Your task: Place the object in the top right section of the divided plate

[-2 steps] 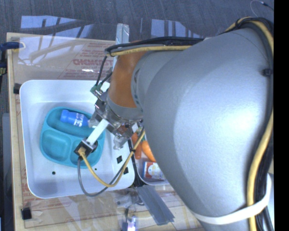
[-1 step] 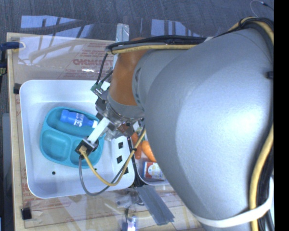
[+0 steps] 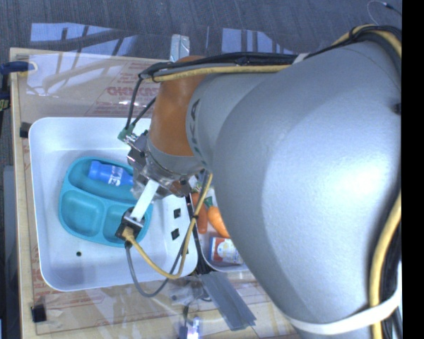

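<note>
Looming over the shallow white plastic bin (image 3: 46,189), the grey arm's gripper (image 3: 157,176) hangs beside the teal divided plate (image 3: 85,214); its state I cannot tell. The blue cylindrical bottle (image 3: 110,173) lies in a plate section, so placing looks done; retreat seems next.

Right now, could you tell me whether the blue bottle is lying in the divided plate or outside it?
In. The blue bottle lies on its side in an upper compartment of the teal divided plate, within its rim, inside the left white bin.
</note>
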### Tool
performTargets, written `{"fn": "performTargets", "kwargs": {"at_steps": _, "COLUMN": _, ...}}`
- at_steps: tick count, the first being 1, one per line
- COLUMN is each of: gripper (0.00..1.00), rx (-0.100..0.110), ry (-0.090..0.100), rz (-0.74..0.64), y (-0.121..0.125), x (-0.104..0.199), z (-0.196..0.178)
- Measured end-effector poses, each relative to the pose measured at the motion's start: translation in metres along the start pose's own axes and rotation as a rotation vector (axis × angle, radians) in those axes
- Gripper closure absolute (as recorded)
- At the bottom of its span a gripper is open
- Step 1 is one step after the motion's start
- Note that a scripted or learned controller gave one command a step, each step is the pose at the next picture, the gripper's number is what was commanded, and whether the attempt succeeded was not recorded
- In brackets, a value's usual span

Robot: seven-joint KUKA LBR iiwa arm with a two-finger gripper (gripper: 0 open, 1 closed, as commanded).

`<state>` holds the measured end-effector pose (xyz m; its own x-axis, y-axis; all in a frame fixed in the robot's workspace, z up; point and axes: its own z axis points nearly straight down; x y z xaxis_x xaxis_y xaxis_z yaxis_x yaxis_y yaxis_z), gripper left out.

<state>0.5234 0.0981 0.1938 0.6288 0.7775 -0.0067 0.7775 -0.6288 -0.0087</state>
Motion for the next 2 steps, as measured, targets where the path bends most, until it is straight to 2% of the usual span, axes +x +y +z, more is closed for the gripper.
{"fn": "performTargets", "kwargs": {"at_steps": 1, "gripper": 0.0, "rx": -0.001, "ry": 0.0, "rz": 0.0, "y": 0.0, "x": 0.0, "z": 0.0}}
{"fn": "performTargets", "kwargs": {"at_steps": 2, "gripper": 0.0, "rx": -0.002, "ry": 0.001, "rz": 0.028, "y": 0.04, "x": 0.001, "z": 0.004}}
